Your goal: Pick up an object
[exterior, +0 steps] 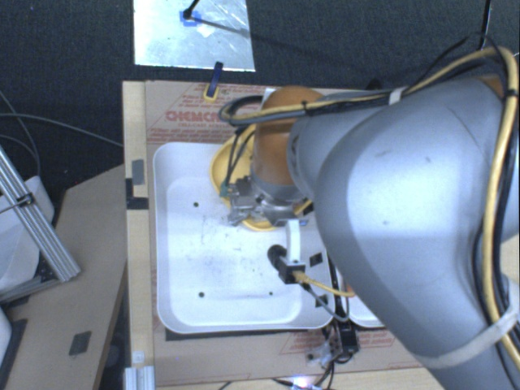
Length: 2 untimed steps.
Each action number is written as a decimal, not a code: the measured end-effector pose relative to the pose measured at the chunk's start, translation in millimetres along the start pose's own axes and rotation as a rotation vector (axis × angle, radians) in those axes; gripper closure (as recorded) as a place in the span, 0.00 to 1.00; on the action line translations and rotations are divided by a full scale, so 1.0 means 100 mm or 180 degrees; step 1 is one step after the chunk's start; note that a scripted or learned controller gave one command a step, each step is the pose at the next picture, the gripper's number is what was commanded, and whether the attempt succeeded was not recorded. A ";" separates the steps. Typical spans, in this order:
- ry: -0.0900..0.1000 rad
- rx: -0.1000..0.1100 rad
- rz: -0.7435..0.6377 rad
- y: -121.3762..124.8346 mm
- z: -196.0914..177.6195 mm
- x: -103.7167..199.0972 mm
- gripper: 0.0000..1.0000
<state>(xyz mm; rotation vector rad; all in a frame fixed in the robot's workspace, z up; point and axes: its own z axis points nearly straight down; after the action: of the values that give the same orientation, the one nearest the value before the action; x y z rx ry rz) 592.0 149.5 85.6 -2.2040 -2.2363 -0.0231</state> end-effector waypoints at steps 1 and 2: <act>-0.0023 0.0039 0.0004 -1.04 -0.44 0.63 1.00; 0.0019 0.0077 -0.0004 -0.40 -0.47 0.56 1.00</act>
<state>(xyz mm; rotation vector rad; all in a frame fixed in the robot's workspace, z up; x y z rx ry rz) 550.8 204.0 133.3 -2.1874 -2.2229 -0.0027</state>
